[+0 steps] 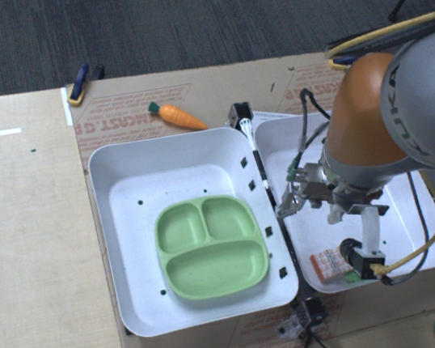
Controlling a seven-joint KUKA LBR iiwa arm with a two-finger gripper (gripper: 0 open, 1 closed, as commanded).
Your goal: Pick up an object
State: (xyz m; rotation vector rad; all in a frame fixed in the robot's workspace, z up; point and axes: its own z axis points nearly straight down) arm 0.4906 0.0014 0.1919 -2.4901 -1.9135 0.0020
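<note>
Pale board covered the bench [35,263], with two white bins edge to edge on it; the left bin [119,225] held a green divided plate [210,246] with bare floor all round it; the right bin [404,217] held a small orange packet [327,262] near its front left corner; the gripper [323,193] hung over that bin, open or closed I could not tell; a toy carrot [178,115] lay outside, behind the left bin

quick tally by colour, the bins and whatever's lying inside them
white: 2, the left bin and the right bin
green: 1, the divided plate in the left bin
red and white: 1, the small packet in the right bin
total: 4
</note>
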